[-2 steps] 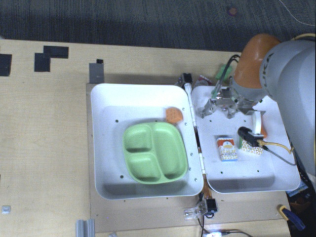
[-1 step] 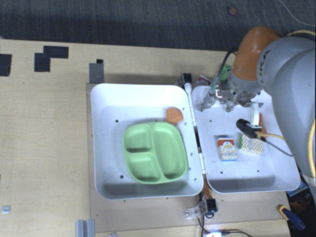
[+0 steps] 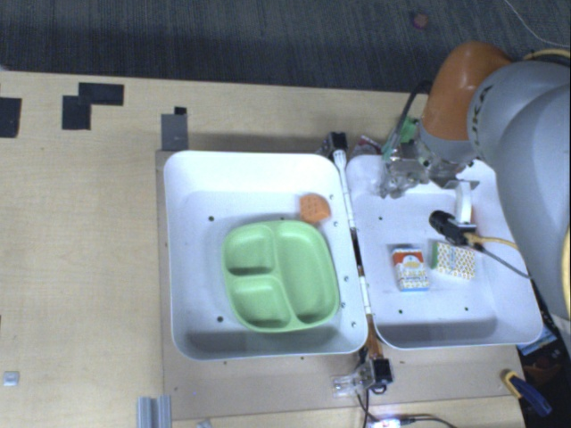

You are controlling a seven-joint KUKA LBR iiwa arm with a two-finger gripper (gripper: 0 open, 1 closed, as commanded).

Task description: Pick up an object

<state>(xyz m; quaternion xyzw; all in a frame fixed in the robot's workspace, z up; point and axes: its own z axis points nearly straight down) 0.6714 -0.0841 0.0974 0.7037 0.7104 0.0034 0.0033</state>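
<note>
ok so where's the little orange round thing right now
In the camera view the orange round thing lies in the left bin, near its right wall, just beyond the far right corner of the green divided tray.

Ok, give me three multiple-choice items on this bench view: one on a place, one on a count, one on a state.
1. Where does the small orange round piece lie?
A. In the left bin, just beyond the green tray
B. In the right bin
C. On the bench outside the bins

2. How many compartments does the green tray have?
A. One
B. Three
C. Five

3. How does the small box with the red and white label sit?
A. Held up in the air
B. Stacked on the green tray
C. Flat on the floor of the right bin

Answers: 1 A, the piece sits by the tray's far rim; 2 B, ridges split it into three; 3 C, it rests on the white floor beside a patterned packet.
</note>
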